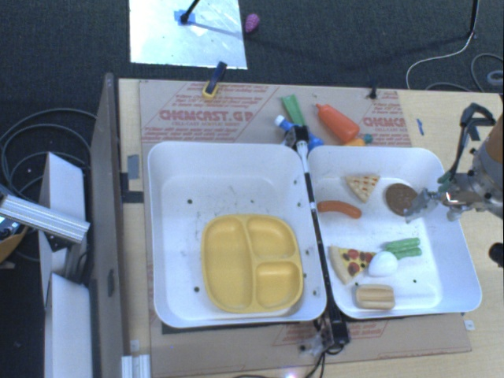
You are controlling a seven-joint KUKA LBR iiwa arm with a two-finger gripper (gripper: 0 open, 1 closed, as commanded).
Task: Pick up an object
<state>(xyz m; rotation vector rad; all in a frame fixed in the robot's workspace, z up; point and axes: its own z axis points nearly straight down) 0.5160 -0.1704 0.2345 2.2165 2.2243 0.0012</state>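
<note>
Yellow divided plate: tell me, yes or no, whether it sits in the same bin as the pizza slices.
No. The yellow divided plate lies in the left bin; both pizza slices are in the right bin.

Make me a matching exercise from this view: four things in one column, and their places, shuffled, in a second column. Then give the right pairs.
Things:
1. yellow divided tray
2. hot dog bun
3. carrot
4. brown cookie

Places:
A. on the cardboard beyond the bins, outside both
B. in the left bin, toward its near side
C. in the right bin, at its near edge
D. in the right bin, toward its far right, close to the gripper

Pairs: 1-B, 2-C, 3-A, 4-D
</note>
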